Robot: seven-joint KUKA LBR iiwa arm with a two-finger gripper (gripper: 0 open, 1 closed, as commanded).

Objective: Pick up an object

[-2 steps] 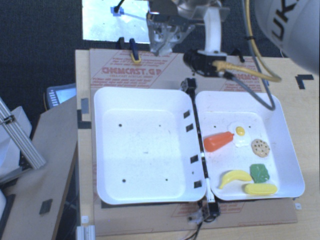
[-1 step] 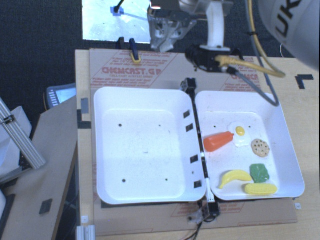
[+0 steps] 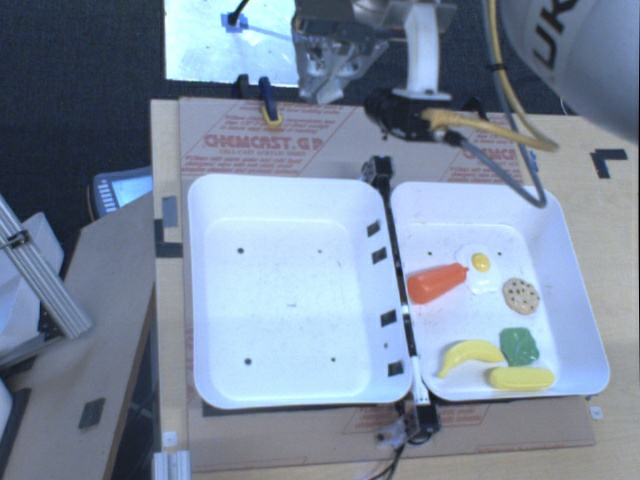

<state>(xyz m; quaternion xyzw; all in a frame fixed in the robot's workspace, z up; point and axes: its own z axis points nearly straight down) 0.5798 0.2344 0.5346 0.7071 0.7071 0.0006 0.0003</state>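
At left, left bin (image 3: 205,298): bare white floor. Right bin (image 3: 570,268): carrot (image 3: 436,283) beside the divider, fried egg (image 3: 479,264) touching its tip, cookie (image 3: 520,295) further right; banana (image 3: 470,355), green piece (image 3: 519,345) and yellow corn (image 3: 521,377) along the near wall. Gripper (image 3: 325,73) hangs beyond the far edge over the board, nothing between its fingers; how wide they stand I cannot tell.

In the right bin (image 3: 560,268) lay a carrot (image 3: 436,283), fried egg (image 3: 480,265), cookie (image 3: 520,295), banana (image 3: 470,355), green piece (image 3: 519,345) and yellow piece (image 3: 521,377), all flat, loosely clustered
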